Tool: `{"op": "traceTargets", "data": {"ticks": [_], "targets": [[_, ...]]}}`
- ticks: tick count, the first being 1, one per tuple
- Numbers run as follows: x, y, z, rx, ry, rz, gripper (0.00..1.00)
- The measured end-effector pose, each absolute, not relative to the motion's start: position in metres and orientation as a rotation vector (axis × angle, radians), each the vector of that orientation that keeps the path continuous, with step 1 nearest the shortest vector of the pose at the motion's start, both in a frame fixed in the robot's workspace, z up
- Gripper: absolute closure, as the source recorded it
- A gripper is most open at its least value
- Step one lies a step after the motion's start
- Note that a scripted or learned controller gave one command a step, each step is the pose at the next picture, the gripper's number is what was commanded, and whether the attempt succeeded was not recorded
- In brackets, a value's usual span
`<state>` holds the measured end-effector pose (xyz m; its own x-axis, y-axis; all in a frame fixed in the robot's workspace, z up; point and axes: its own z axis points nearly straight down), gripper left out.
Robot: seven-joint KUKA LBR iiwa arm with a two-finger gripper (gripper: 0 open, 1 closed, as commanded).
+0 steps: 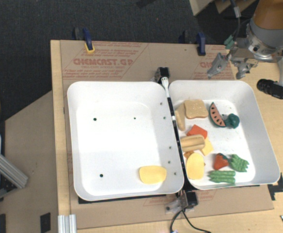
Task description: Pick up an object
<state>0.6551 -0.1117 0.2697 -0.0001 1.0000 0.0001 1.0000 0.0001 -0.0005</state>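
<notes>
So, left to right. The left bin (83,130) has just one thing in it, a yellow piece (152,174) sitting near its front right corner. Next door, the right bin (258,130) is where everything's piled up: a toast slice (196,109), a bread roll (192,142), an orange wedge (197,130), a yellow oval (195,166), a watermelon slice (216,115), a teal blob (233,121), a red piece (220,161) and some green beans (222,177) (the green leafy thing beside the red one I can't really name).

My gripper (230,67) is hovering just past the back rim of the right bin, fingers spread apart with nothing between them.

The bit that matters, I'd say: the closest pickable things lie toward the front from my tool, so the reach is forward and down into the bin. The watermelon slice looks nearest, its long axis running roughly back to front, and the toast is a bit further left. The lone yellow piece is well away, diagonally across both bins.
</notes>
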Motion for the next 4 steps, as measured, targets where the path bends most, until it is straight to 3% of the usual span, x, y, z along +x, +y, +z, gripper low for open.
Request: {"op": "traceTargets", "data": {"ticks": [1, 2, 3, 4], "targets": [[0.664, -0.108, 0.148, -2.213, -2.216, 0.011, 0.00], [0.586, -0.143, 0.082, -2.227, -2.210, 0.006, 0.00], [0.599, -0.172, 0.086, -2.213, -2.217, -0.013, 0.00], [0.602, -0.195, 0.085, -2.217, -2.223, 0.001, 0.00]]}}
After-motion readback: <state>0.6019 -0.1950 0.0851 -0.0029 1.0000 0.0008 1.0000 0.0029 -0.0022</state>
